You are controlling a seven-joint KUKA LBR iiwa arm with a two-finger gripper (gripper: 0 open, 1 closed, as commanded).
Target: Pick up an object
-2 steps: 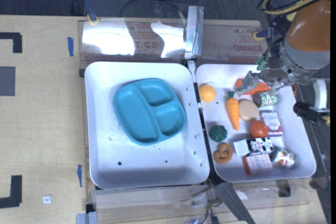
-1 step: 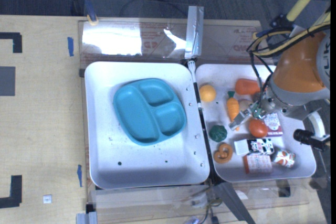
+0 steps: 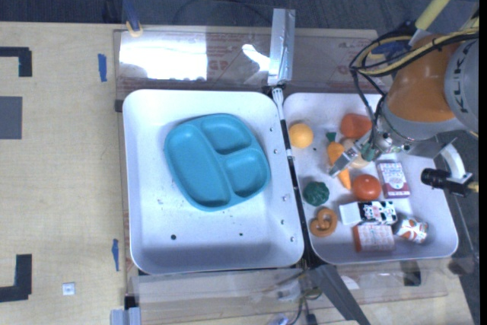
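The right bin holds several toy foods. Among them are an orange ball, a red-orange tomato, a small orange carrot piece, an orange wedge, a red tomato, a green broccoli and a brown pretzel. My gripper hangs low over the bin's upper middle. It sits just right of the carrot piece and below the red-orange tomato. The arm's orange band hides the bin's far right corner.
The left bin bears a blue divided plate. A pink carton, a black-and-white block, a red can and a small bottle crowd the right bin's lower right. A metal divider stands behind the bins.
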